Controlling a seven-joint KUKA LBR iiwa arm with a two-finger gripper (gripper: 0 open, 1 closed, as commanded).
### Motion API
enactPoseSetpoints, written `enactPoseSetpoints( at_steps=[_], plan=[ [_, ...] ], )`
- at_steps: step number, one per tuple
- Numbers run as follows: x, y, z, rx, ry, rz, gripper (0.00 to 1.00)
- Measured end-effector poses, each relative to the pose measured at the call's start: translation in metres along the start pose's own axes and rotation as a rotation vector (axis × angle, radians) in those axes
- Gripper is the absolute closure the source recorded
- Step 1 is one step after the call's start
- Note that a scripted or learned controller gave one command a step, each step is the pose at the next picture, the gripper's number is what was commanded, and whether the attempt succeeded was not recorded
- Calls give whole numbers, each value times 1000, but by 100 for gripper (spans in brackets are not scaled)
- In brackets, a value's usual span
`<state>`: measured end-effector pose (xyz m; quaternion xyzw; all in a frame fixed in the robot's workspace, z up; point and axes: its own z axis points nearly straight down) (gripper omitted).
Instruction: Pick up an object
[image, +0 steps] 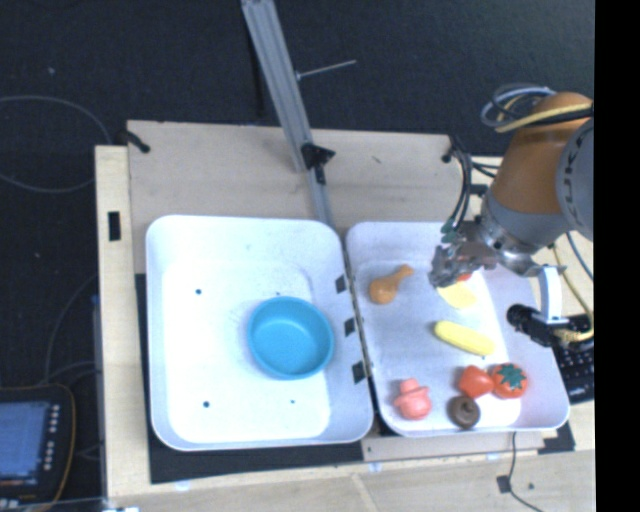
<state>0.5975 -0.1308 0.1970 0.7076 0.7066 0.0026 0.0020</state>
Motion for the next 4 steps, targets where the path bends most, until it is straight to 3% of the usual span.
enactPoseSetpoints(
  at_steps=[1,2,4],
  plan=[
    [-9,-1,-51,-1,0,3,100],
    [-9,0,-71,2,0,-4,100],
    [95,0,-51,9,0,-9,100]
  ],
)
